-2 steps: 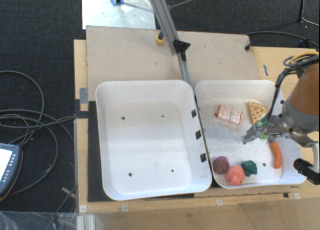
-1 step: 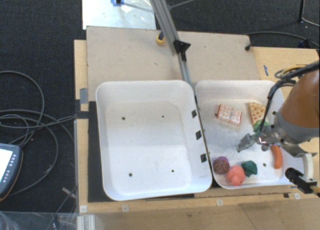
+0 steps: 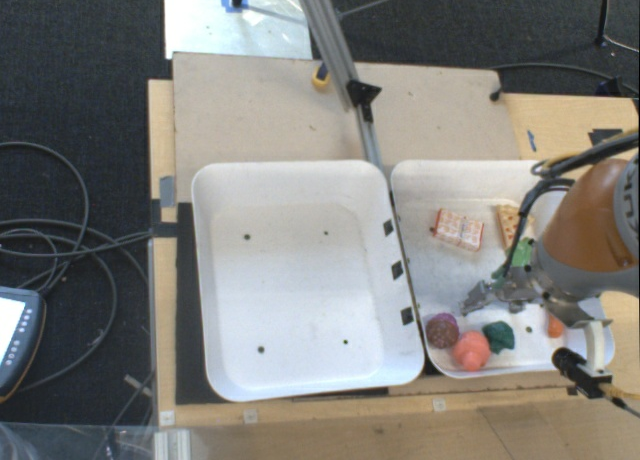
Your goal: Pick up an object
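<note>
The near edge of the right bin (image 3: 440, 363) is being taken first. Three small items are being seen there in a row: a dark purple round piece (image 3: 442, 329), a pink-red round piece (image 3: 471, 350) just beside it, and a dark green lump (image 3: 499, 335) just beside that. A small orange item (image 3: 555, 326) is being partly covered by the arm close to the right rim.

The tool (image 3: 490, 296) is being seen just above this group, low in the bin, with the grey wrist and orange band (image 3: 590, 223) behind it. Whether its fingers are wide or narrow cannot be told; nothing is being seen between them.

Farther back, a pale pink block with a grid pattern (image 3: 459, 230) and a tan wafer-like piece (image 3: 509, 223) are lying apart from the near group. The left bin (image 3: 290, 278) is being seen beside it on the surface (image 3: 300, 108).

Judgement: the green lump is being taken as the likeliest target, being nearest the tool. All items are being judged to be light toy food, probably stiff and somewhat smooth. The round pieces are being expected to roll or squirt out of a pinch, so hold should be taken across the widest middle. The neighbours are being judged close enough to be knocked.
</note>
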